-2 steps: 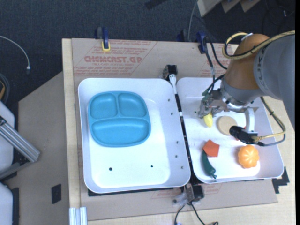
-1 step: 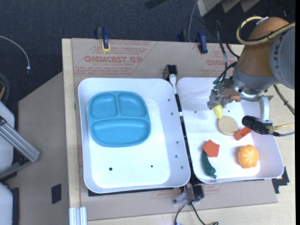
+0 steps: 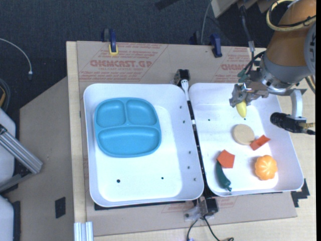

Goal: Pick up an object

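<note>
Your end effector (image 3: 241, 98) sits at the upper right of the frame over the right bin (image 3: 286, 185), its fingers closed on a small yellow banana (image 3: 242, 109). Below it lie a tan disc (image 3: 243, 134), two orange-red blocks, a green pepper (image 3: 222, 177) and an orange (image 3: 265, 167). The left bin (image 3: 170, 185) holds a blue divided plate (image 3: 128, 126).

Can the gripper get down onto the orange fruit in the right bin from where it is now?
Probably yes: the orange fruit sits apart from its neighbours, open from above, and the gripper hangs over the same bin.
</note>
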`<state>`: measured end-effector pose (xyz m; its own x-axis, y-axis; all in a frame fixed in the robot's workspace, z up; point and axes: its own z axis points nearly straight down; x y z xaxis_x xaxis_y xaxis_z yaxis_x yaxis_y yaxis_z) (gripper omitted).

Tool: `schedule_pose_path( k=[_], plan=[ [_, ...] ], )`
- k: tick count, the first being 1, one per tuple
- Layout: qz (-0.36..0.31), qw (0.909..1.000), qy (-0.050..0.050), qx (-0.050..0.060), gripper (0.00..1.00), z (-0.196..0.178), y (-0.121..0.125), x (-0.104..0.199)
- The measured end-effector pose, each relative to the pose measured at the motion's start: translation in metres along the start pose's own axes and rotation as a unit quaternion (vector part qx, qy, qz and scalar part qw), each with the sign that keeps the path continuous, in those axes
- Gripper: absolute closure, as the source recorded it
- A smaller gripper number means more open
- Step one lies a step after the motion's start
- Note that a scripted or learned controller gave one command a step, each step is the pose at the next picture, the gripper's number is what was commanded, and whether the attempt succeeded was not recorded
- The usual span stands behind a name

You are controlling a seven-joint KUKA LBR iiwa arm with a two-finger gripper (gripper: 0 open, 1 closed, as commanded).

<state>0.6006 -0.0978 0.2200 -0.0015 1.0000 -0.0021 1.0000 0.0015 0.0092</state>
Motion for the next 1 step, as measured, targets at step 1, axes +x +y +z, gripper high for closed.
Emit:
schedule_pose_path(
  k=[1],
  plan=[
    [0.000,1.0000,0.000,0.002,1.00,-0.0226,0.0013,-0.0002]
  ],
)
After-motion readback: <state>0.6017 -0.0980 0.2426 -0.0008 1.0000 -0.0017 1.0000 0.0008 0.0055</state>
